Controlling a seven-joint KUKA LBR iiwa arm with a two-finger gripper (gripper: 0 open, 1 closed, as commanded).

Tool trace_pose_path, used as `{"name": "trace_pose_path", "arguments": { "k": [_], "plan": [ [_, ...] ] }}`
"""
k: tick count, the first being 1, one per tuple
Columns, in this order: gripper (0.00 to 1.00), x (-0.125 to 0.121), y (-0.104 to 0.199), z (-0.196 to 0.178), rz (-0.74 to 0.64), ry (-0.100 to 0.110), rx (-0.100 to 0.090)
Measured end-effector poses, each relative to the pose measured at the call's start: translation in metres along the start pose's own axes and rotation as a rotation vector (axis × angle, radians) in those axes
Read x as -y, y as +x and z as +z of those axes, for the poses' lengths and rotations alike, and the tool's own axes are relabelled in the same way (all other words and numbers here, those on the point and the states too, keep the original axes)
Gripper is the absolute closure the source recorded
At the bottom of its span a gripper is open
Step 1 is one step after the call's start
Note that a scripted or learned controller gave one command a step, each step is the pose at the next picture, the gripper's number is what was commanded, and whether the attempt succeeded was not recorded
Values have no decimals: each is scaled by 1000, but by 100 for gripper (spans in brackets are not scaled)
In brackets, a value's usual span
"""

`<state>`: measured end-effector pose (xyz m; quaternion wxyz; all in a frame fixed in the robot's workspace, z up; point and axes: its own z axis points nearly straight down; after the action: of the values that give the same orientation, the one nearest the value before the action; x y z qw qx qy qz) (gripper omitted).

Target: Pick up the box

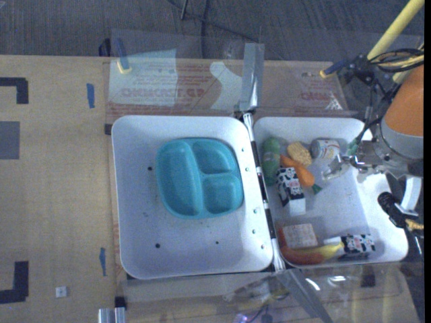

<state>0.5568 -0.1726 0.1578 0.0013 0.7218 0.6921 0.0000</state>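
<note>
A small pinkish box [300, 235] lies flat near the front of the right bin [360, 204], beside a banana [316, 253]. A black-and-white cow-patterned carton [290, 186] stands in the bin's middle left, and a second one [355, 243] lies at the front right. The arm, with its orange band [409, 106], reaches in from the right. My gripper [345, 160] hangs over the bin's back part, next to a silver can [324, 148], well apart from the pinkish box.
The right bin also holds a green vegetable [271, 155], a corn cob [299, 153] and a carrot [301, 170]. A blue divided plate [200, 178] lies in the left bin [135, 234]. Cables and a yellow rod [397, 25] run behind the arm.
</note>
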Motion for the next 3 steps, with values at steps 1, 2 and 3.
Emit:
{"name": "trace_pose_path", "arguments": {
  "k": [1,2,3],
  "plan": [
    [0,55,10,65,-201,0,-1],
    [0,79,18,54,-152,4,-4],
    [0,-29,36,68,54,-10,2]
  ]
}}
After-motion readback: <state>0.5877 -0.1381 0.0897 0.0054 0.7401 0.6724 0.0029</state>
